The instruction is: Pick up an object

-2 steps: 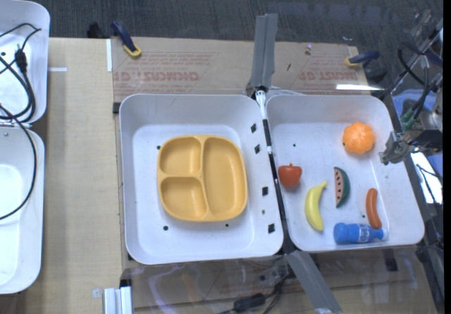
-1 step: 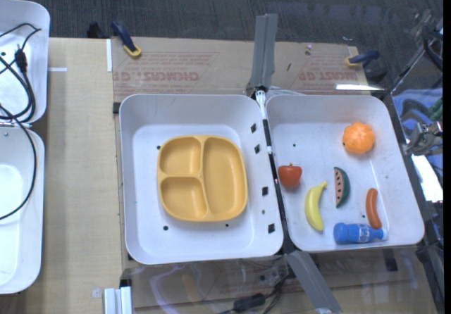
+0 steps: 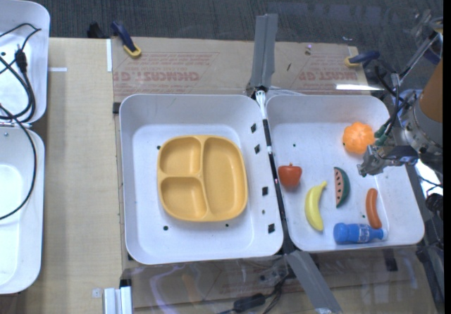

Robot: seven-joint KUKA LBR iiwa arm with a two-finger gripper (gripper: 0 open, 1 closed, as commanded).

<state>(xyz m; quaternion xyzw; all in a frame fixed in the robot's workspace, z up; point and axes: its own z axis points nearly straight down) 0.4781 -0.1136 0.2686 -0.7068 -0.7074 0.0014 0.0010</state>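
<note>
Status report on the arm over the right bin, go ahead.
Gripper low over right white bin, nothing seen between fingers. Round orange fruit just beside it, green watermelon slice and orange-red sausage close below. No obstruction.

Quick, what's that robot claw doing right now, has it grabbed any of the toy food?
Gripper: hovering over the right bin, near the orange and the watermelon slice; no item seen between its fingers; open or shut cannot be told.

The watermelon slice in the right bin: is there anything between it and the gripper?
Nothing visible stands between them. The gripper hangs at the right side of the right bin, and the watermelon slice lies just left of it across bare bin floor. The orange and sausage lie off that line.
</note>
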